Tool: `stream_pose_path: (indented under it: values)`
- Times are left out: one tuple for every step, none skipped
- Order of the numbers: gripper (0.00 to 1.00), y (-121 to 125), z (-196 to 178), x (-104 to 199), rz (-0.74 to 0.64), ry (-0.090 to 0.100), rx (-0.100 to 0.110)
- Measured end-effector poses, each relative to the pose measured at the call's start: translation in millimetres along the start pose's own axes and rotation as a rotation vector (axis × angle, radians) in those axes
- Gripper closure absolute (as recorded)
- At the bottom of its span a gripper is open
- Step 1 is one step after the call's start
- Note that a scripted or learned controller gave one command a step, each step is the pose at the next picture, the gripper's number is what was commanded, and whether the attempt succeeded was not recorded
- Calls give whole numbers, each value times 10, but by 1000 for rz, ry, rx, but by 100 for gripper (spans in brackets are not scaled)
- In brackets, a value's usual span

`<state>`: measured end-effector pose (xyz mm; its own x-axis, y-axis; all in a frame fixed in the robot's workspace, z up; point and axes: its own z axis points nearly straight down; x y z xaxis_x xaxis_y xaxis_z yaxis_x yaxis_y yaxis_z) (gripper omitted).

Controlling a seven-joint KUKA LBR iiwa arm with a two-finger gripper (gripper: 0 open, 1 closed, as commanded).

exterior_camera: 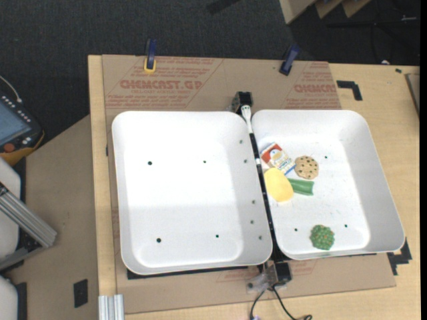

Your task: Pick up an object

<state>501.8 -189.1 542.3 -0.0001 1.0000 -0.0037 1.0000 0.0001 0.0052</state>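
From the camera view we see two white bins side by side on the table (200, 79); the right bin (363, 152) holds a yellow piece (278, 186), a red-and-white packet (275, 157), a cookie (306, 167) and a green strip (301, 187) clustered at its nine o'clock edge, touching or nearly so. A green bumpy ball (322, 237) sits apart toward six o'clock, with open floor from twelve to three o'clock. The left bin (177, 192) shows bare floor, and we cannot tell the end effector's state.
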Motion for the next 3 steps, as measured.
stream_pose_path:
  values:
    - [100, 7, -108, -3, 0, -3, -4]
    - [100, 13, -217, -5, 0, -6, -8]
    - [100, 20, -326, -8, 0, -9, -13]
